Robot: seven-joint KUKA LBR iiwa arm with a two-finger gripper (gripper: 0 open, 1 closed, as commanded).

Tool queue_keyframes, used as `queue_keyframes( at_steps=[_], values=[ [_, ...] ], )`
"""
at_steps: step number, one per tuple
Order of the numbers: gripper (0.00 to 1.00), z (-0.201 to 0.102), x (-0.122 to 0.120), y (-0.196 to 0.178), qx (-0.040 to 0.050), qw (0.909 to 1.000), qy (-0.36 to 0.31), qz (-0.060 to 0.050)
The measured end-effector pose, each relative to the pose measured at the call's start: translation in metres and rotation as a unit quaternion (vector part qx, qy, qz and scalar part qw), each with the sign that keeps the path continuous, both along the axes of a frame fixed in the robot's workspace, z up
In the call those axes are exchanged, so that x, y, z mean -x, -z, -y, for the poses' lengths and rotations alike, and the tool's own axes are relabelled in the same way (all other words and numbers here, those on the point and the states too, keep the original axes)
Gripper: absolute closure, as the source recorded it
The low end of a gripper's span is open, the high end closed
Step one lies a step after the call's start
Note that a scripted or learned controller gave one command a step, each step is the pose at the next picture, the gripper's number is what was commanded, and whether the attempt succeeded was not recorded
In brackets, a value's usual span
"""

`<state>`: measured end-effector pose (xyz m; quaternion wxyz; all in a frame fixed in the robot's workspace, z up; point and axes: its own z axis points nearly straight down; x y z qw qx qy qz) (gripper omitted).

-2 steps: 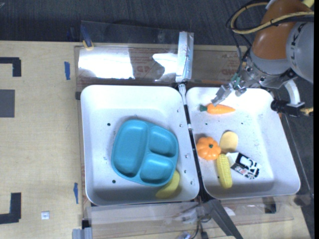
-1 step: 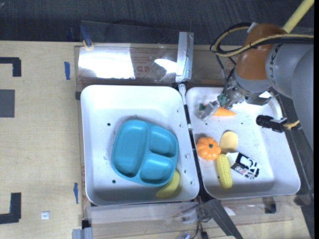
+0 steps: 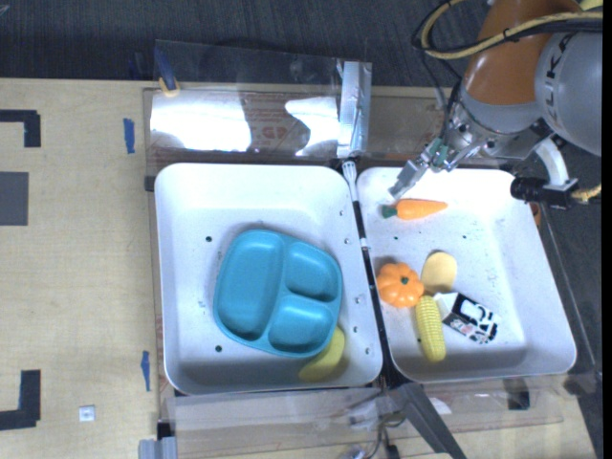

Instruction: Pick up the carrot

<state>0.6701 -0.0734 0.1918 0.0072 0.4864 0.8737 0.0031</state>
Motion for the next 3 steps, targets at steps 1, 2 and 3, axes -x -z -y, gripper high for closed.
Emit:
queue_keyframes(
  at_steps=[1, 2, 3],
  values=[
    [0.00, 0.035, 0.037, 0.104, -0.0003, 0.9999, 0.012, -0.005],
    [0.00, 0.026, 0.014, 0.107, -0.0023, 0.9889, 0.147, -0.023],
    [0.00, 0.038, 0.001, 0.013, -0.0015, 0.9897, 0.143, -0.002]
  ],
)
